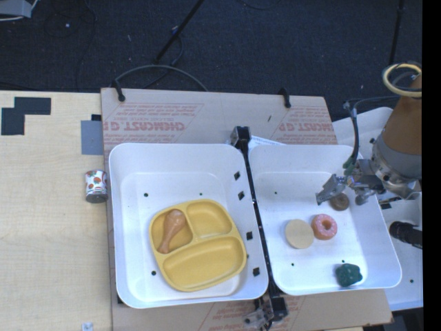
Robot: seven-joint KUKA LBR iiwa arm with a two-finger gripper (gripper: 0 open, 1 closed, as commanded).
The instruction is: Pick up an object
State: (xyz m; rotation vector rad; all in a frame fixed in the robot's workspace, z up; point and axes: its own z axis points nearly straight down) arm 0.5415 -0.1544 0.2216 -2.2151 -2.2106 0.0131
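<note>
Four small things sit in the right bin [386, 271]: a brown cookie [339, 201], a pink doughnut [324, 227], a cream disc [299, 234] and a green lump [349, 275]. By my reading, nothing is lifted yet. The end effector [342, 190] hangs low just over the brown cookie, and whether it grips or stands released I cannot tell; closing and raising are left

From my screen I see the arm [405, 126] coming in from the right side, its orange band above the grey wrist. The wrist is bent downward and to the left, and the claw [342, 187] is low. Its metal parts spread sideways.
</note>
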